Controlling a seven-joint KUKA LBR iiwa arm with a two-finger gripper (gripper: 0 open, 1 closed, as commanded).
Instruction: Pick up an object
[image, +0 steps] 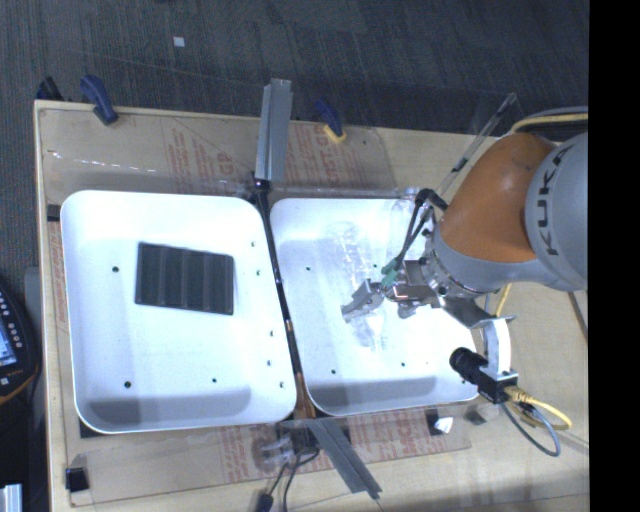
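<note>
My arm reaches in from the right, wrist bent low over the right bin (330, 395), pincer (362, 302) grip state unreadable.

arm (520, 215): reaching leftward | tool (365, 300): low, pointing left

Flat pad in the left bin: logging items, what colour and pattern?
Dark grey with vertical ribs, per the camera view.

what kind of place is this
Probably a robotics lab grasping bench: a KUKA arm reaches over two white bins fixed to a wooden board with blue clamps.
</note>
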